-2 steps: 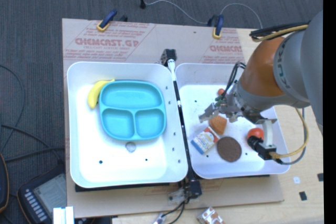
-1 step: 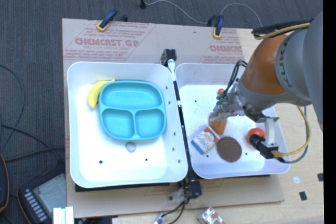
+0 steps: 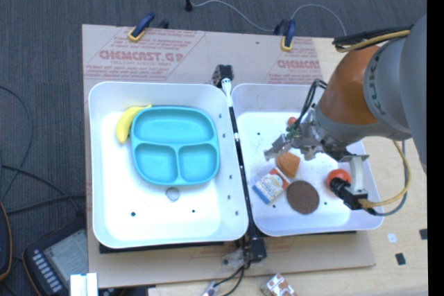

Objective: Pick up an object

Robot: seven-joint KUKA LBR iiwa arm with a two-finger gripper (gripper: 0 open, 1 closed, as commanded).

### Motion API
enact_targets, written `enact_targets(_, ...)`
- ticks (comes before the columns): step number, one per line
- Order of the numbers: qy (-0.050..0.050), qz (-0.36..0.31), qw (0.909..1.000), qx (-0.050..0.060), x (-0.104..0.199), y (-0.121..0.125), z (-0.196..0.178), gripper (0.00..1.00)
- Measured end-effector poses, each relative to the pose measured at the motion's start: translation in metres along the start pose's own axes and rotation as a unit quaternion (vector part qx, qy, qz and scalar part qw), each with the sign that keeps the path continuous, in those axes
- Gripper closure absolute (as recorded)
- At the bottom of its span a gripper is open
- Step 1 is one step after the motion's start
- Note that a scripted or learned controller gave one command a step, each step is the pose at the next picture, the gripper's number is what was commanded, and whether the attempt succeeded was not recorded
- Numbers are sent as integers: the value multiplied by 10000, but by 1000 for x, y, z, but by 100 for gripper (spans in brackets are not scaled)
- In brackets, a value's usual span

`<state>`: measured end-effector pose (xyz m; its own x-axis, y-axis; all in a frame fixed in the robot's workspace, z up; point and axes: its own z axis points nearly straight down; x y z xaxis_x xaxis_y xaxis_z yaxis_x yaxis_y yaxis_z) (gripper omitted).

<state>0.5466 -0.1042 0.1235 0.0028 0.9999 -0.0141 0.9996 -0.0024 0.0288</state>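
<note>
Orange block (image 3: 288,164) sits in the right bin (image 3: 258,217), just under the gripper (image 3: 297,144). Can't tell the gripper's state. Packet (image 3: 270,186) and brown disc (image 3: 303,197) lie just below the block. Left bin (image 3: 111,218): blue tray (image 3: 175,145), banana (image 3: 127,121) touching its left edge.

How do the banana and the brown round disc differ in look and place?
The banana is yellow, long and curved; the brown disc is dark, round and flat. The banana lies in the left bin against the blue tray; the disc lies in the right bin near the gripper. Neither is held.
</note>
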Motion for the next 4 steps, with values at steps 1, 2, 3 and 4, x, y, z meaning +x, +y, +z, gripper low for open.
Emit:
enact_targets(1, 56, -10, 9999, 100, 9, -30, 35, 0)
enact_targets(2, 57, -8, 9999, 92, 8, -29, 24, 100)
enact_targets(3, 59, -9, 9999, 96, 9, -28, 15, 100)
enact_targets(4, 61, -10, 9999, 98, 9, -29, 15, 0)
